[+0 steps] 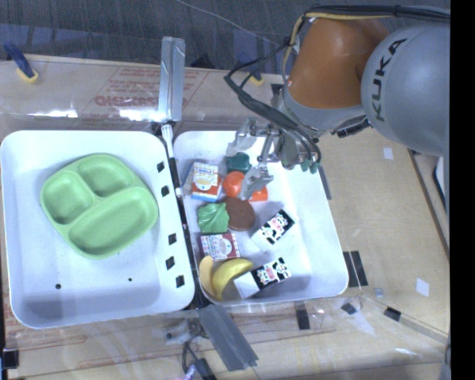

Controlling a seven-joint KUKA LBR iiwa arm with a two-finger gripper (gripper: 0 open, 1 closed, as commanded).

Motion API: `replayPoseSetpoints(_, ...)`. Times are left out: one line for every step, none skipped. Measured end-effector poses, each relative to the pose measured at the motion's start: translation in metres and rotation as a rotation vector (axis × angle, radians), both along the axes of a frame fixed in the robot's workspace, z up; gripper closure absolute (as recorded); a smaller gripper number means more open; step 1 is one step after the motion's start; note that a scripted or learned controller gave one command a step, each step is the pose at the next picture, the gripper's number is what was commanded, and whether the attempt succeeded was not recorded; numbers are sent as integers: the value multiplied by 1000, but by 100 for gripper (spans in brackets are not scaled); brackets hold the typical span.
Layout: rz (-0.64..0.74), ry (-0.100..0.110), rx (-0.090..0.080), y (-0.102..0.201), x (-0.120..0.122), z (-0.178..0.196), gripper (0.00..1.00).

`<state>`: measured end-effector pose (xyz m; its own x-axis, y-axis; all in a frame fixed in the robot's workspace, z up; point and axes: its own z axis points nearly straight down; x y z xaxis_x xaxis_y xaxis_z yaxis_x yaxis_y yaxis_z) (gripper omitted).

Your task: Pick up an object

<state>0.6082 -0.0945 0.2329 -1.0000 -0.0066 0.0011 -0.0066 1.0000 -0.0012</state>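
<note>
Hanging over the upper part of the right bin (321, 240), the gripper (253, 176) sits just above an orange ball (234, 185); whether anything is clamped cannot be told. Around it lie a teal piece (237, 162), a juice carton (205, 177), a banana (226, 273). No object looks lifted yet; the pick remains undone.

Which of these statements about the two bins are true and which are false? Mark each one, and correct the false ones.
1. The green divided plate lies in the left bin. True.
2. The banana lies on the green plate. False: it lies in the right bin, near its front edge.
3. The gripper is over the right bin. True.
4. Both cow-patterned cartons sit in the left bin. False: they sit in the right bin.
</note>
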Motion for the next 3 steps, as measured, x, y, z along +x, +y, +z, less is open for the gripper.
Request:
replayPoseSetpoints(62, -7, 1, -28, -21, -129, 0)
replayPoseSetpoints(-55, -10, 0, 2, -27, -137, 0)
replayPoseSetpoints(-121, -2, 1, -9, -86, -142, 0)
